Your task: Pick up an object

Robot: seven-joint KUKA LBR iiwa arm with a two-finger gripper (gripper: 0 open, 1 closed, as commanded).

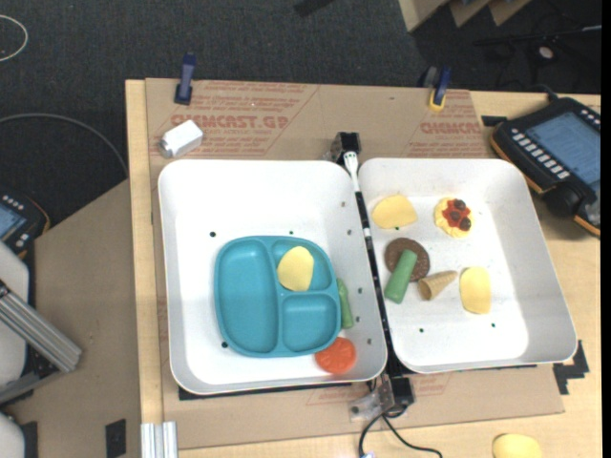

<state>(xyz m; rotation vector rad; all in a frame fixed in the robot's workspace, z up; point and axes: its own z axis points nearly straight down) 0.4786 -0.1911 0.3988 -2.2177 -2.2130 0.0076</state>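
The right bin (506,337) holds several toy foods: a yellow piece (392,212) at the back left, a small tart with red berries (455,216), a brown round cookie (408,254) with a green cylinder (398,277) lying across it, a tan cone (436,283) and a yellow lemon-like piece (475,290). In the left bin (191,208) lies a teal divided plate (263,299) with a yellow piece (296,268) in its upper right compartment. An orange-red round piece (335,356) rests by the plate's front right corner, and a thin green piece (345,305) lies along its right edge.
A black divider strip (363,227) runs between the bins. A white block (181,138) sits on the cardboard at the back left, with blue clamps (185,76) at the back edge. A black tablet-like pendant (558,151) lies at the right. A yellow object (516,446) sits near the front right.
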